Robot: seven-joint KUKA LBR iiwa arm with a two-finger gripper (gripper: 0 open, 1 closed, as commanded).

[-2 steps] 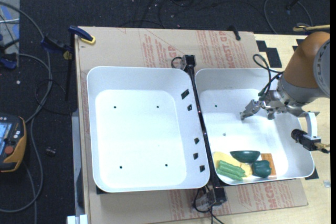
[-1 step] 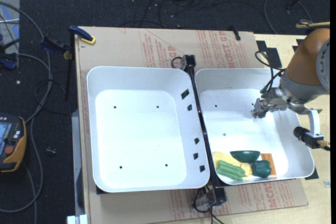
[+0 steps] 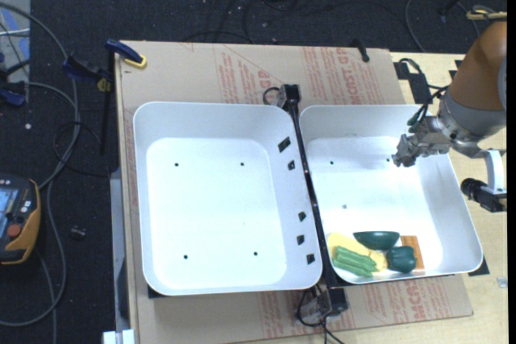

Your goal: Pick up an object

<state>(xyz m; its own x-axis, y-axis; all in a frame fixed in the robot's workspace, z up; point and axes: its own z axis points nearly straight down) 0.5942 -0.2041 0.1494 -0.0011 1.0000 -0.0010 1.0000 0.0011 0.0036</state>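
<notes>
Zero objects picked so far, judging from this frame. Status:

1. Gripper (image 3: 405,153) sits over the far part of the right bin (image 3: 379,121), near its back wall. Too small and dark in the camera view to tell how the hand is set, and I can't make out anything carried on it.
2. Arm (image 3: 482,89) reaches in from the right edge, with the orange band above the wrist.
3. All candidate objects are clustered in the near corner of the right bin, well apart from the gripper:
   - dark green bowl-shaped piece (image 3: 376,238), sitting on top of the pile
   - light green ridged piece (image 3: 353,260), nearest the divider
   - teal chunk (image 3: 401,259), touching or just beside the bowl-shaped piece
   - yellow flat piece (image 3: 343,243), partly under the others
   - orange flat piece (image 3: 412,243), edge showing behind the teal chunk
4. Left bin (image 3: 211,197) is just white floor with a few small dark dots, so no target there.
5. Done: nothing I can confirm beyond the arm being over the right bin.
6. Left: traverse toward the near corner, descend on one item, close on it, lift clear.
7. Risk, my read: the pile is tight against the near wall and the pieces overlap, so a clean single-item grasp looks awkward. The top bowl-shaped piece or the ridged piece look most exposed.
</notes>
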